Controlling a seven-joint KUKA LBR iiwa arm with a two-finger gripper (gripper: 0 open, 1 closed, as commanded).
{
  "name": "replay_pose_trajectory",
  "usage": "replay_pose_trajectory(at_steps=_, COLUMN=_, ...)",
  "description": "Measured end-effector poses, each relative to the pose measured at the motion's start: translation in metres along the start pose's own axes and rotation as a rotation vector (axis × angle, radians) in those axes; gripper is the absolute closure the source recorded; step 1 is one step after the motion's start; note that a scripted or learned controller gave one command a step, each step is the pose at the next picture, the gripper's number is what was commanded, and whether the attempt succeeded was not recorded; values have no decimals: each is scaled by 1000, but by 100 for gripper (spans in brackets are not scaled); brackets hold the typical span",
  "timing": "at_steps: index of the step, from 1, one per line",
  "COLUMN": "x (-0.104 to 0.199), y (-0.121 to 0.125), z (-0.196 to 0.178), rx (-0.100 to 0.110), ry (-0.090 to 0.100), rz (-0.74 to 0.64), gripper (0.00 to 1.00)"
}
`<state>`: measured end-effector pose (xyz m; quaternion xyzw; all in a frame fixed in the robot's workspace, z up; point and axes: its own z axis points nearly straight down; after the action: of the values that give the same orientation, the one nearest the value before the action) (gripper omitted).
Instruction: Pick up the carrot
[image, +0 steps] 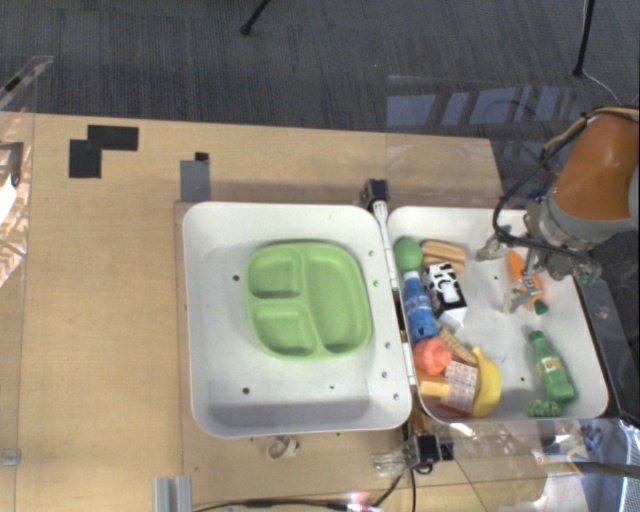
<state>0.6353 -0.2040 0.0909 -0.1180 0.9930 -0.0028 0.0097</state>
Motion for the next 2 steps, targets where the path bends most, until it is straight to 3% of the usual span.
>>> replay_pose_trajectory(at_steps=1, x=-4, y=2, z=-13, rx=2, ry=-9, rz=-6, gripper=100)
replay_pose_trajectory(at_steps=2, x=-4, y=2, z=-12, rx=1, ry=-8, rz=-7, gripper=0)
